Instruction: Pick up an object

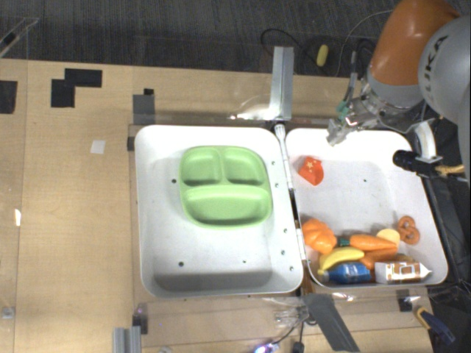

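The claw, grip unclear, hovers apart from the red pepper.

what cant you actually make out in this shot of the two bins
- Gripper, camera view: small and blurred at the right bin's far rim, so its finger state is unreadable.
- Toy pile along the right bin's near wall: the blue item lies partly under the banana, and the carrot is overlapped too.
- White bottle: label too small to read.
- Arm: cut off by the top and right edges.
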Robot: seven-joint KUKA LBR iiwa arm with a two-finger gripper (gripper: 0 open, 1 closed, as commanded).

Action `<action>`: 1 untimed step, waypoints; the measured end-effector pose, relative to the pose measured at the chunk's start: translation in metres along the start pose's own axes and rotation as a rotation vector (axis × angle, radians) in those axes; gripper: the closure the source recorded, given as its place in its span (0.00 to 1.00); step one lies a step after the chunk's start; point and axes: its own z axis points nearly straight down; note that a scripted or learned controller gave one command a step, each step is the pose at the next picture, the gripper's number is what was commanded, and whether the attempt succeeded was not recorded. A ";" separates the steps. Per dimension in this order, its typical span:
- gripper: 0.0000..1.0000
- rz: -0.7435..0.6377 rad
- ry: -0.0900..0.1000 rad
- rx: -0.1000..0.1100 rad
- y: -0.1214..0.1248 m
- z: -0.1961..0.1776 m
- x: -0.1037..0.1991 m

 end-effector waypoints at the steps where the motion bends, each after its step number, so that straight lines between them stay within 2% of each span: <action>1: 1.00 0.028 0.001 -0.001 0.020 -0.047 0.026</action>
